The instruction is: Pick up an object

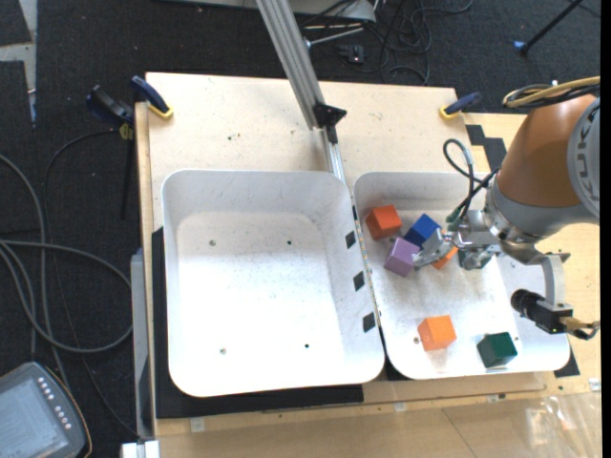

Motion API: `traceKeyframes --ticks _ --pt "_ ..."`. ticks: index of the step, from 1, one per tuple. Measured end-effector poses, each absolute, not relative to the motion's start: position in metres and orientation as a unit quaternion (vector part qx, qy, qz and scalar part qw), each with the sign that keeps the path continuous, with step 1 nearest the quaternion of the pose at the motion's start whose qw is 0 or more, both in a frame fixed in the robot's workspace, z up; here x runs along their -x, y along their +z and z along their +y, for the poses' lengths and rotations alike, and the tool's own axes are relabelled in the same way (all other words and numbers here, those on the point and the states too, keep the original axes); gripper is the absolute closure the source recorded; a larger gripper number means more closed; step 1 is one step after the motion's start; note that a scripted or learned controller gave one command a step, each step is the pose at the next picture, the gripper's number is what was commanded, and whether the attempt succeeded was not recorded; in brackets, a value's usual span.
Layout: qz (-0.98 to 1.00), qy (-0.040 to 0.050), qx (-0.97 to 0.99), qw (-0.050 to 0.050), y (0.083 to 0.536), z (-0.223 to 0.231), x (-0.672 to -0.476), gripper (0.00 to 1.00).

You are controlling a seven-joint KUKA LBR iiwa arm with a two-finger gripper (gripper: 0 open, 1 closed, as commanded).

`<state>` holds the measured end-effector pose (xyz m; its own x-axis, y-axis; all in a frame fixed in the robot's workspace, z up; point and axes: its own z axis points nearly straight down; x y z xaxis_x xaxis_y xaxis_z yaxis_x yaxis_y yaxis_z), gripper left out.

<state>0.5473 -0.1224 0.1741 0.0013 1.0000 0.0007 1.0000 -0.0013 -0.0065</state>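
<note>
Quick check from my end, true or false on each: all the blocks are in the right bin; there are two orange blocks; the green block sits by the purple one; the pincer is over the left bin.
1. All blocks lie in the right white bin: true.
2. Two orange cubes: true.
3. The dark green cube sits by the purple cube: false, it sits apart, near the bin's front corner.
4. The pincer is over the left white bin: false, it is over the right one, by the blue cube.

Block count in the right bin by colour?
Orange: 2, at the far side and the near side
Blue: 1
Purple: 1
Dark green: 1
Total: 5. A small orange patch beside the gripper is too hidden to count.
</note>
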Motion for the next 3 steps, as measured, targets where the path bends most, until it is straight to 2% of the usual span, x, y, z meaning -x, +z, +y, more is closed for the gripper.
traceKeyframes --ticks 1,2,3 --pt "-0.707 0.002 0.708 0.003 0.109 -0.122 -0.545 0.0" --pt "-0.707 -0.0001 0.707 0.0 0.124 -0.123 -0.547 1.0" --pt "-0.708 -0.0014 0.706 -0.002 0.166 -0.12 -0.549 1.0"
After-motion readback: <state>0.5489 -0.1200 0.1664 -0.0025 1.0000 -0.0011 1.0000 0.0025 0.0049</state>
